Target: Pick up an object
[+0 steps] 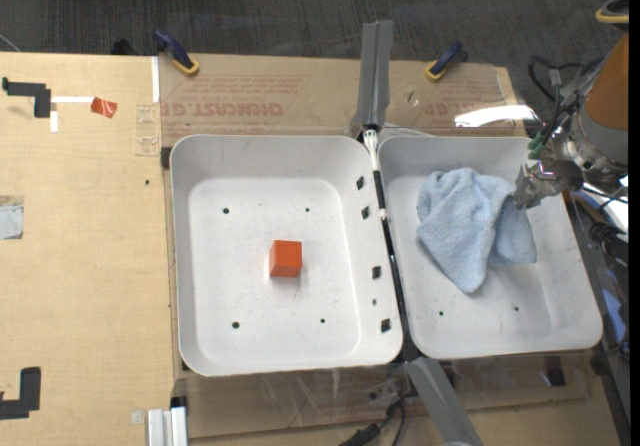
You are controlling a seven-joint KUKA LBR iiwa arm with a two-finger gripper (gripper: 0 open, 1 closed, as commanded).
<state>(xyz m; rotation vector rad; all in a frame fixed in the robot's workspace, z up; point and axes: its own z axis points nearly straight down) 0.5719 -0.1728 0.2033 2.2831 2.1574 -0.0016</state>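
Note:
A light blue cloth (466, 224) lies crumpled in the right bin (560, 319), spread from its middle toward the right wall. My gripper (526, 194) is low over the cloth's upper right edge and touches or nearly touches the fabric there. The cloth bunches up toward that spot. An orange-red cube (286, 259) sits alone near the middle of the left bin (200, 334), far from the gripper.
A grey divider post (375, 74) stands at the back between the bins. Two clamps (178, 54) (443, 61) hold the cardboard sheet behind them. Cables and the arm's wrist (600, 124) crowd the right side. A wooden board (70, 234) lies to the left.

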